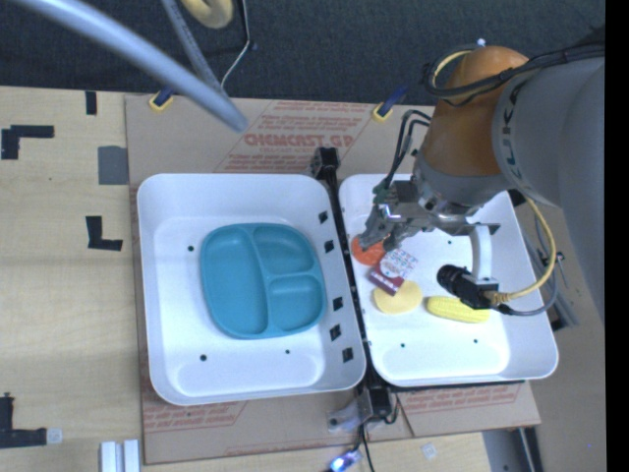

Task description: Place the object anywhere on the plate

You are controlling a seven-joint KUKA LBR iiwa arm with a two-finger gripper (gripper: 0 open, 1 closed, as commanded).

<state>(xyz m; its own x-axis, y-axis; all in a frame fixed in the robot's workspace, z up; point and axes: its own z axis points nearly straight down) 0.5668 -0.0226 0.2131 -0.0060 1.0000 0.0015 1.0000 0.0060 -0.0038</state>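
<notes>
The picking step is judged to be in hand: the tool point(378, 226) is lowered into the right bin point(521, 357), over the cluster of small things near that bin's left wall, while the blue plate point(261, 280) lies bare in the left bin point(167, 214).

Which thing is meant to be picked cannot be told for certain. Closest under the tool are an orange piece point(367, 254) and a small packet point(395, 266); a pale yellow round piece point(397, 298) lies just beside the packet, and a corn cob point(456, 309) lies further from the plate.

How far the tool is open, and whether anything is held, cannot be told, since the wrist hides it.

The packet's long axis is seen slanting, its lower end towards the yellow round piece; the corn cob's long axis runs roughly away from the plate.

A secure grasp is called for next, then a lift clear of the bin walls and a carry across to the plate.
</notes>
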